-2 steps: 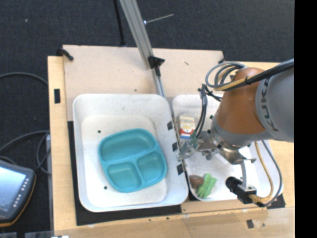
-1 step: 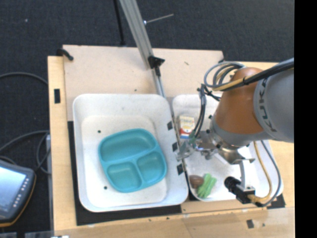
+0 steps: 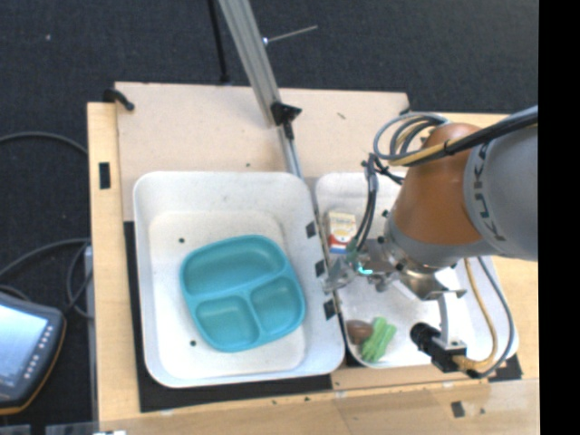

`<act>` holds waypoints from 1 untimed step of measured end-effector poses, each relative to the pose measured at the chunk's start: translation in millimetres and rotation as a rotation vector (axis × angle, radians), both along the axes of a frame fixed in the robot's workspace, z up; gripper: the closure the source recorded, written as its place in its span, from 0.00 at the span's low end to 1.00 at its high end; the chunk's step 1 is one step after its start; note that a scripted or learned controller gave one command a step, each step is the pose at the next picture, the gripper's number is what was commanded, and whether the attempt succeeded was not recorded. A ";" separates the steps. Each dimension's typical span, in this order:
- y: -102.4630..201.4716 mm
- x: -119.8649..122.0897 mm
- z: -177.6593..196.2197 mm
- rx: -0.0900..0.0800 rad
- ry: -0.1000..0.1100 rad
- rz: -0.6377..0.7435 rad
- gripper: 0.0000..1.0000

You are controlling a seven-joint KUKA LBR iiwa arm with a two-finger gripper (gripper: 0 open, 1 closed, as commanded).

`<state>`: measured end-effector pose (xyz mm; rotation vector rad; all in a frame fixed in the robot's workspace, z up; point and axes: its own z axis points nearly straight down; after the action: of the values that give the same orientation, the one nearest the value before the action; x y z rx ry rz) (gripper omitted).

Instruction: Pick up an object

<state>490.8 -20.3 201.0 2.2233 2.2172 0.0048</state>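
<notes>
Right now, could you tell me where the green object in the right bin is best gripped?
Probably across the middle of the green object, coming from straight above. It lies flat and elongated, slanting, with a brown object touching its left side, so closing across its narrow width seems safest.

two white bins (image 3: 159,198), one teal tray (image 3: 241,292), one green item (image 3: 380,340), perhaps one brown item (image 3: 359,331), one small box (image 3: 341,227)

- The grey arm (image 3: 507,188) is showing dark letters running down its housing near the right edge; "KU" is reading clearly, the rest is being cut off.
- A small carton (image 3: 340,228) in the right bin (image 3: 349,188) is carrying a red and white label, but its print is staying too small to read.
</notes>
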 end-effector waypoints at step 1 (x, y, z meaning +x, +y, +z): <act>0.0 0.0 0.0 0.000 -0.001 -0.002 0.00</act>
<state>490.8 -20.2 201.0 2.2252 2.2147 0.0054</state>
